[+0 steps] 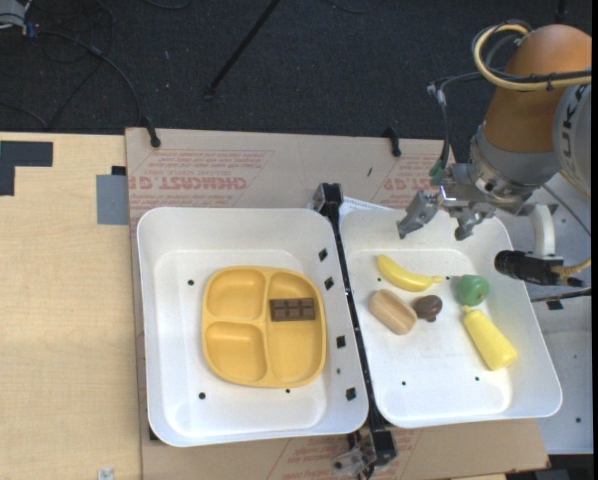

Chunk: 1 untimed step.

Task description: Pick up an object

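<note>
The right bin (524,398) holds a yellow banana (406,274), a tan bread roll (391,312), a small dark brown piece (428,307), a green round fruit (470,290) and a yellow block (489,339). My gripper (440,221) hangs above the far edge of this bin, behind the banana. Its two grey fingers are spread apart and nothing sits between them.
In the left bin (169,388) lies a yellow divided plate (241,348) with a brown chocolate bar (293,310) in its far right compartment. A black divider (341,298) runs between the bins. Cardboard lies beneath both bins.
</note>
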Motion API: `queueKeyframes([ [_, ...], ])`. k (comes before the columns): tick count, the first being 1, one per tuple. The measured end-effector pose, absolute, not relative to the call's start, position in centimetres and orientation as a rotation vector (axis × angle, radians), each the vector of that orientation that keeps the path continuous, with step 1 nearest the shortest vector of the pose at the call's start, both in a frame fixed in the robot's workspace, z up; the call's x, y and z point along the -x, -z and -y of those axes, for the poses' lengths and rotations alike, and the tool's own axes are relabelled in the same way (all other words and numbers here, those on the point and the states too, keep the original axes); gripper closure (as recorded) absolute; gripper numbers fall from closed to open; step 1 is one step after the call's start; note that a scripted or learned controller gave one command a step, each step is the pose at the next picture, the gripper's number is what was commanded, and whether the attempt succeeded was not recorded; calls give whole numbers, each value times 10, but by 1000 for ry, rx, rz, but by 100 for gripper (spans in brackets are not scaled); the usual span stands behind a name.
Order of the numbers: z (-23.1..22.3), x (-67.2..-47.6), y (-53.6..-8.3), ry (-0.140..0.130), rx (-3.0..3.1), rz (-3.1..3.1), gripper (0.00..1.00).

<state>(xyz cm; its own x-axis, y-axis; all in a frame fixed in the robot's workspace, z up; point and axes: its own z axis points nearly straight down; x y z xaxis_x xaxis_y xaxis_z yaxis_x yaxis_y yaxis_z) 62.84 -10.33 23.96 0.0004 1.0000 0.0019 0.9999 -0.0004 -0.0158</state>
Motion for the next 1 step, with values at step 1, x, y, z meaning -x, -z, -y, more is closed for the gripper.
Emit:
queueKeyframes([
  [1,103,-631,-247,-3,2218,2221,0],
])
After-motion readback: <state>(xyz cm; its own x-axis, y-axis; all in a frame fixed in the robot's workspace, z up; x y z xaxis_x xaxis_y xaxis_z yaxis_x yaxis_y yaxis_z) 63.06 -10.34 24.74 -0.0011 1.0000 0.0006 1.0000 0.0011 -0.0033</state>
